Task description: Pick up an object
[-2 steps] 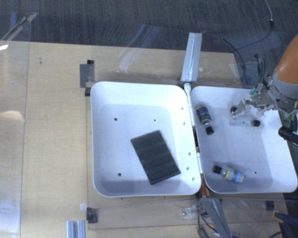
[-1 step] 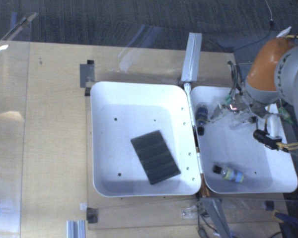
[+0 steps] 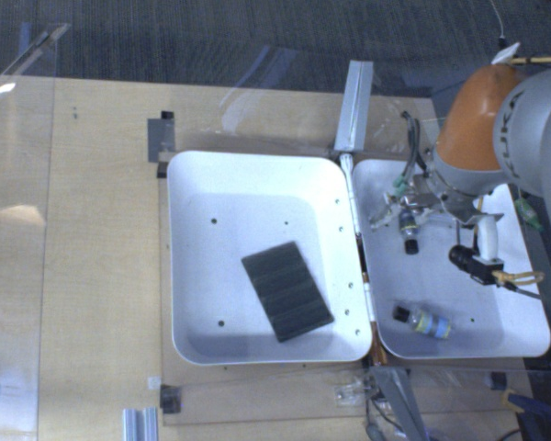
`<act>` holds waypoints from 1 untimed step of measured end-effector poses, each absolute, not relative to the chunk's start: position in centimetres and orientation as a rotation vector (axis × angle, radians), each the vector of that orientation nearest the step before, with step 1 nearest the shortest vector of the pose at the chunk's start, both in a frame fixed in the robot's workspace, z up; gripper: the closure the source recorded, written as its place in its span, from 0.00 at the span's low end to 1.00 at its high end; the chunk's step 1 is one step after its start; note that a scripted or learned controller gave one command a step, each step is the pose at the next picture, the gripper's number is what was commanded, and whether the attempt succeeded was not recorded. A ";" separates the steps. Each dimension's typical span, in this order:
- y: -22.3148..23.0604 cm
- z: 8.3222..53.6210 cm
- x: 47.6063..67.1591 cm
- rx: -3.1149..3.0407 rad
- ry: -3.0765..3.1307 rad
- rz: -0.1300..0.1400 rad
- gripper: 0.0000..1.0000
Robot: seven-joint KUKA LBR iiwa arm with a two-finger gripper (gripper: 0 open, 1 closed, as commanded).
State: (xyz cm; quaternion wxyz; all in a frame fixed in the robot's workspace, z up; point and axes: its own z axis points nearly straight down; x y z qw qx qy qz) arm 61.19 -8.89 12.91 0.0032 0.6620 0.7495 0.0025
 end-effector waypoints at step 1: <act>-13.9 8.8 65.2 2.103 2.330 0.005 0.00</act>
